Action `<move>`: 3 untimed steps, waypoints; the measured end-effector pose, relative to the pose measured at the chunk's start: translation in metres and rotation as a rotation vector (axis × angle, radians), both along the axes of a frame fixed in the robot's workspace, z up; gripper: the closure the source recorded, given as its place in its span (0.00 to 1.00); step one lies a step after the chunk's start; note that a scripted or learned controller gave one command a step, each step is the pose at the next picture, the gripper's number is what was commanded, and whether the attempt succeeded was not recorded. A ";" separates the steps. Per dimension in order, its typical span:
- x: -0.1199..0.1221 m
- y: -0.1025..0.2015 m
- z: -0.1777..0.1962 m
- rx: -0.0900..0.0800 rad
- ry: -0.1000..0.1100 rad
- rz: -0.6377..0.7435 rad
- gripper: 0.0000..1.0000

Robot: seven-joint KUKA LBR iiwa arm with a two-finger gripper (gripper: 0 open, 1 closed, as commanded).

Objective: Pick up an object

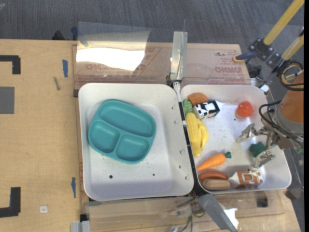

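Note:
The right bin [280,175] holds several toy foods. A red tomato [245,109] lies at the back, a black-and-white cow [208,109] and a brown bun [197,99] at the back left. Yellow corn [197,131] lies along the left wall, with an orange carrot [211,162] and a sausage [215,180] toward the front. A small white-and-orange carton [249,178] sits at the front. My gripper [256,145] hangs low over the bin's right side, open. A small dark green object [255,150] lies between its spread fingers [246,133]; whether they touch it is unclear.
The left bin [91,178] holds a teal divided plate [121,131]. A raised divider [184,129] separates the bins. Cables and the arm's orange band [293,108] crowd the right edge. A clear panel [113,52] stands behind the left bin.

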State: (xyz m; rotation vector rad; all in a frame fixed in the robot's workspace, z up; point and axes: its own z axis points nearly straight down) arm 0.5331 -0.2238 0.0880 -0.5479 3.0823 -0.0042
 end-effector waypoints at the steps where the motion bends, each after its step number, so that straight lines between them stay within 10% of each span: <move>1: -0.011 0.000 0.000 -0.007 -0.003 0.412 0.00; 2: -0.041 0.001 0.001 -0.007 -0.006 0.469 0.00; 3: -0.037 0.005 0.009 -0.005 -0.014 0.472 1.00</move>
